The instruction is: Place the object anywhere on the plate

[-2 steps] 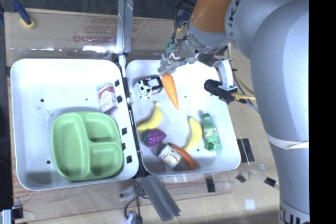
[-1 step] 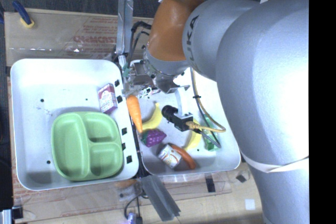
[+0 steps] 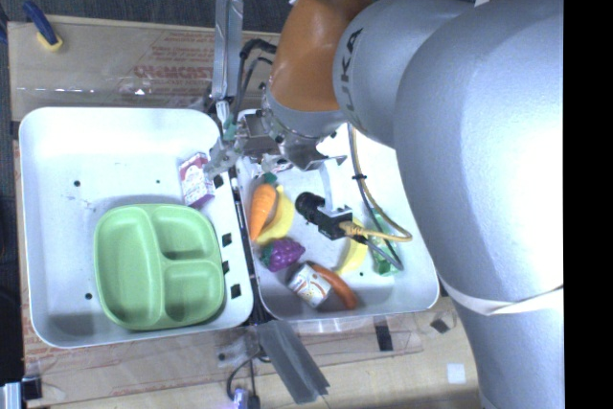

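A green plate (image 3: 158,265) with three compartments lies in the left bin (image 3: 57,158), toward its front. A small red and white packet (image 3: 195,179) rests just beyond the plate's far right corner, close to the wall between the bins. My gripper (image 3: 230,151) hangs over that dividing wall, directly right of the packet and very near it. The wrist and orange band cover most of the gripper from above.
The right bin (image 3: 407,287) holds an orange carrot (image 3: 262,206) on a yellow banana (image 3: 283,218), purple grapes (image 3: 283,254), a small can (image 3: 308,284), a reddish sausage (image 3: 339,285) and a green item (image 3: 386,256). The arm covers that bin's far right part.
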`<action>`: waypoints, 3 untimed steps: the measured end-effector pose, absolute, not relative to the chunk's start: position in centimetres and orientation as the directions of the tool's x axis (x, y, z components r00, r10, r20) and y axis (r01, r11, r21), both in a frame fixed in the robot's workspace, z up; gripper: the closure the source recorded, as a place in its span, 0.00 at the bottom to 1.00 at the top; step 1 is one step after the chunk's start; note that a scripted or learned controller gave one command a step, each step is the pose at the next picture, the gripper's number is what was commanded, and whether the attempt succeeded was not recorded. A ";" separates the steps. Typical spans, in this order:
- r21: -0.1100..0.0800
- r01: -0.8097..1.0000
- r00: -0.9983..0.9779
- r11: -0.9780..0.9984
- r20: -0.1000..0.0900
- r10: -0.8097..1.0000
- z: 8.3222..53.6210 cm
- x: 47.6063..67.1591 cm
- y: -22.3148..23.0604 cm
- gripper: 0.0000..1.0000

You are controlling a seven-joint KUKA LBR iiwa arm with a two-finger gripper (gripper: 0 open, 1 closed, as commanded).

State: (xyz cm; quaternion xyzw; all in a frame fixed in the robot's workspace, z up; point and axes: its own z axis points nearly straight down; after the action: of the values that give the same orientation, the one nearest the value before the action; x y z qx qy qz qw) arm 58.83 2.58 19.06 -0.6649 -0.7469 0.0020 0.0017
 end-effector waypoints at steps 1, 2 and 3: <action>-0.004 0.952 -0.307 0.307 0.001 0.952 19.1 53.6 3.1 0.00; -0.003 0.933 -0.361 0.361 0.001 0.933 19.1 47.6 0.3 0.00; -0.004 0.931 -0.365 0.365 0.001 0.931 20.0 47.7 0.4 1.00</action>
State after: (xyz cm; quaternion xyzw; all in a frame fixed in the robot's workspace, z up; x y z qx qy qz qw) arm 47.67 0.35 20.04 -0.5633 -0.8263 0.0014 0.0013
